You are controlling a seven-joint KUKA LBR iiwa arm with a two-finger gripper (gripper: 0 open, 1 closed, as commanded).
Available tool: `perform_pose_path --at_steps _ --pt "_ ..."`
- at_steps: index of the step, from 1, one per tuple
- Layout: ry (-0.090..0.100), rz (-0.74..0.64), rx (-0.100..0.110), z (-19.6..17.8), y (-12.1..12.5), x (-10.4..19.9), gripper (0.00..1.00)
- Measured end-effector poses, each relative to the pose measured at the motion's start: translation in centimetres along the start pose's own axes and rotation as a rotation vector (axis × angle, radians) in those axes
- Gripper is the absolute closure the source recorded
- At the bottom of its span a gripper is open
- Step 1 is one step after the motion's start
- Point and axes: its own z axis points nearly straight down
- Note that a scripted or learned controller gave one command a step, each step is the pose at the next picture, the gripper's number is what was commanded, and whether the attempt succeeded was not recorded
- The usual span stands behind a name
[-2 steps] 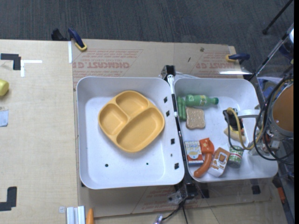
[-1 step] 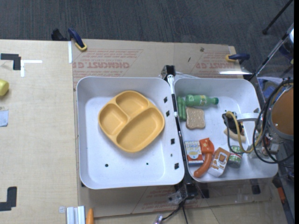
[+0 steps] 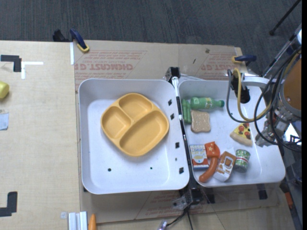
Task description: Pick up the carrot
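Left bin [image 3: 91,166] just has the yellow divided plate [image 3: 135,123]. Right bin [image 3: 268,174] is crowded: green bottle [image 3: 204,103], bread slice [image 3: 200,121], pizza slice [image 3: 242,134], small can [image 3: 242,160]. The carrot [image 3: 208,170] lies near the front wall, wedged between two little cartons [image 3: 198,155], touching both. The hand's state I can't tell. Likely trouble: with neighbours that tight, a grab could catch a carton instead.

Food crowds the right bin [image 3: 268,174], the carrot [image 3: 208,170] wedged between a small carton [image 3: 198,155] and a juice box [image 3: 224,166], while cables [image 3: 261,107] loop overhead
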Motion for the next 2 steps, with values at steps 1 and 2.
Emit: perform_pose_path --at_steps 1,2 --pt "0.005 -0.273 0.001 3.2 5.0 2.7 1.0" --pt "0.013 -0.293 -0.004 11.6 -0.3 5.8 1.0"
